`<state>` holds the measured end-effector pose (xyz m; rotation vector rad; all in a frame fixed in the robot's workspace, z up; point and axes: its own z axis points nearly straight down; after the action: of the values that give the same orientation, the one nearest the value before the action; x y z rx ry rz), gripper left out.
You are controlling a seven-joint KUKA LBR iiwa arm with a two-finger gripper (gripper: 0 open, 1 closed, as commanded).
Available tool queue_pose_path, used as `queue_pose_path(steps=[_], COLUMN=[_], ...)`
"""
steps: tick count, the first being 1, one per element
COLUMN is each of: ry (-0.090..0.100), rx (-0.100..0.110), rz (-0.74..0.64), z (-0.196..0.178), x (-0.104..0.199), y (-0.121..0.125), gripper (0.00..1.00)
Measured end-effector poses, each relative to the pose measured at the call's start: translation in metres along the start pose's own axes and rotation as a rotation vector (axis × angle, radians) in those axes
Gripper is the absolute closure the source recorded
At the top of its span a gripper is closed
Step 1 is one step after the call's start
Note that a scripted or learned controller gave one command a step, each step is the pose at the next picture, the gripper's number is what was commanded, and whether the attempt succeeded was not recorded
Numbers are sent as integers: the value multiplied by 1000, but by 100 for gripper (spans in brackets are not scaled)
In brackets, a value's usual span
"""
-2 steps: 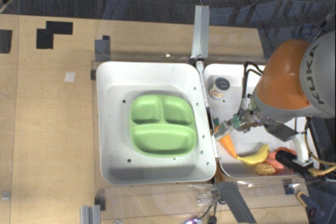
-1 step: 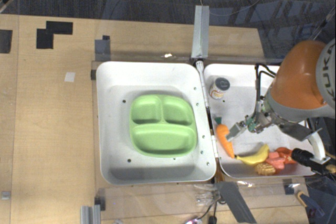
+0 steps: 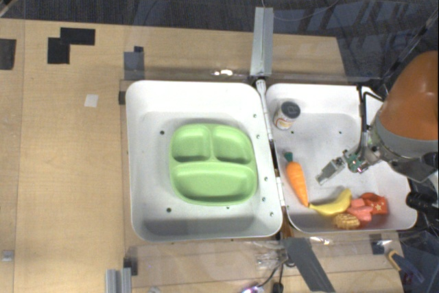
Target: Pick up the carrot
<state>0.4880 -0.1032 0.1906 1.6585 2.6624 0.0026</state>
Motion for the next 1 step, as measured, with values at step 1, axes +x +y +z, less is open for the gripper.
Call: queue_pose_path(steps=[1], ry=[2], rx=[1], rz=[-74], z=[84], x=[6], y=[22], gripper=[0])
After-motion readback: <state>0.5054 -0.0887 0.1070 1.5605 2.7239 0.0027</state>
